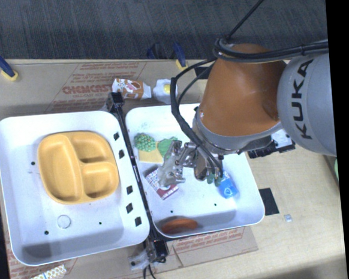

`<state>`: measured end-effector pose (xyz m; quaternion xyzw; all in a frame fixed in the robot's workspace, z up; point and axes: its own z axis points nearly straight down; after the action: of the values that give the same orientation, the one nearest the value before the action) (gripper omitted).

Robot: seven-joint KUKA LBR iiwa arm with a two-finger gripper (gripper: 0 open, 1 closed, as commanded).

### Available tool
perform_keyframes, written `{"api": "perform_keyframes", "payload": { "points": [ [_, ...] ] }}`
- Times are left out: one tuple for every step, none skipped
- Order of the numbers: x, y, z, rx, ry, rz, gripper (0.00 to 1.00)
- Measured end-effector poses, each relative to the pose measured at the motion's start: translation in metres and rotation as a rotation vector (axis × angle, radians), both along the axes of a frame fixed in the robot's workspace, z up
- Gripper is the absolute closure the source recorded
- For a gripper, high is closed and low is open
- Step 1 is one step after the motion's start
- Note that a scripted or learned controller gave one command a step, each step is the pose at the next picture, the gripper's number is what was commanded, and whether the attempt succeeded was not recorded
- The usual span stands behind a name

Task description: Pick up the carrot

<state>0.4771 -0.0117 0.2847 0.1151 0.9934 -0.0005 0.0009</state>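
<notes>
The carrot (180, 224) is a short orange piece lying flat against the near wall of the right bin (248, 191). My gripper (175, 163) hangs over the middle of that bin, well up-frame of the carrot and apart from it. It sits just above a red and white packet (164, 185). The grey and orange wrist hides the bin's far right part.
Two green toys (144, 142) (166, 146) and a yellow wedge (151, 156) lie left of the gripper. A blue item (227, 188) is to its right. The left bin holds a yellow divided tray (78, 165). A small carton (128, 88) lies behind the bins.
</notes>
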Motion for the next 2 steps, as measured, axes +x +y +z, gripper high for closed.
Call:
{"api": "perform_keyframes", "payload": {
  "points": [
    [-0.001, -0.061, -0.023, 0.001, 0.004, 0.132, 1.00],
    [0.004, -0.111, 0.029, -0.001, 0.000, 0.473, 1.00]
  ]
}}
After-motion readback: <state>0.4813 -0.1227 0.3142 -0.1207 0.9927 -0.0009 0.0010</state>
